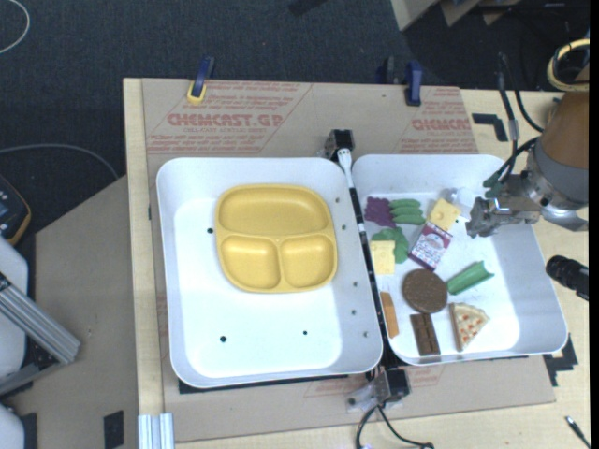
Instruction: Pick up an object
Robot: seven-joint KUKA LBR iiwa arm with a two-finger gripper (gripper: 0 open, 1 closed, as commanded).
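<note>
Camera view: the grey two-finger gripper (479, 219) hangs over the right white bin (530, 337); whether it is open I cannot tell. Judged an approach step: nearest, just left, lies the pale yellow cheese-like block (444, 213). Next: descend squarely over it.

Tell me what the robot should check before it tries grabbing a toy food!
1. Toys are there to grab: ok, the right bin holds a brown cookie, pizza slice, green pepper and more.
2. Tool is above that bin: ok, near its upper right side.
3. Tool carries nothing yet: cannot tell.
4. A toy sits straight under the tool: cannot tell.
5. Toys have room around them: not ok by the yellow cheese block, where pieces crowd together.
6. Yellow tray is out of the way: ok, in the left bin.
</note>
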